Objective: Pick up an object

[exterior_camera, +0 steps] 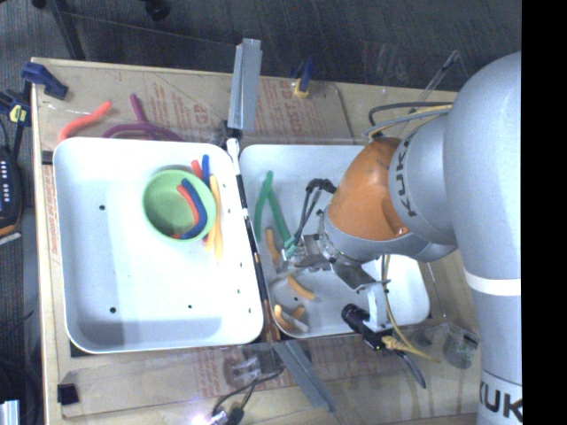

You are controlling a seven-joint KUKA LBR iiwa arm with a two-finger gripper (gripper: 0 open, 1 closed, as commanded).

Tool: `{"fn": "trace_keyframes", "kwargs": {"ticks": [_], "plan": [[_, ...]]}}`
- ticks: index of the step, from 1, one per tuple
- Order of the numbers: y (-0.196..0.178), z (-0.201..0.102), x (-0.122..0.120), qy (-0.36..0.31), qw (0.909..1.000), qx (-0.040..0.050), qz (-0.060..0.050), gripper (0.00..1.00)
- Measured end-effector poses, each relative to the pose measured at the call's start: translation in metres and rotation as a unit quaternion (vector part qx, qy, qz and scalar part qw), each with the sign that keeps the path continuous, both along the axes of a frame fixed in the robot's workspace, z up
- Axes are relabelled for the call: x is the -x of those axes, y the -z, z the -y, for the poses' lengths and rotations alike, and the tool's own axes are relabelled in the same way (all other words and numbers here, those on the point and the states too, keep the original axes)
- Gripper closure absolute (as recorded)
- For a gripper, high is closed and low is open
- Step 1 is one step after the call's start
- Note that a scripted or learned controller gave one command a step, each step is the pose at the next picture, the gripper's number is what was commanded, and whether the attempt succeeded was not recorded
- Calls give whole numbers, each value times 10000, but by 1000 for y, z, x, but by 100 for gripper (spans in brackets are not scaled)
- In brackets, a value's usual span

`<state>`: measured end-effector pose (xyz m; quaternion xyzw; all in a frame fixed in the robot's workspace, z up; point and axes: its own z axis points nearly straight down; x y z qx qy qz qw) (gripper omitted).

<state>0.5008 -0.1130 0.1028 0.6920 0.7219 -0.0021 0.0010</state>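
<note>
Down in the right bin (416, 304), the gripper (292, 257) sits low over a small cluster of objects near the bin's left wall, and the arm (443, 184) covers most of the bin's middle. Whether it is clenched, released or grasping anything cannot be told from this angle; the wrist hardware hides the working end. Candidate objects lie close by: a green curved piece (268, 204) running up along the left wall, and orange pieces (301, 286) beside a metal bowl (288, 319) at the bin's lower left corner. The main risk, as I judge it, is crowding: these things lie touching or nearly so, so a closing grasp could pinch two at once, or nudge one against the wall and slip off. The wall itself is just beside the gripper, leaving little room on that side; open floor lies toward the bin's lower right. The left bin (97, 264) holds a green bowl (170, 206) with coloured sticks, well apart.
</note>
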Motion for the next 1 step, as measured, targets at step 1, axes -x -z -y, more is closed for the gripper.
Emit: {"fn": "trace_keyframes", "kwargs": {"ticks": [1], "plan": [[-89, -25, -66, 386, 9993, -28, -1, 100]]}}
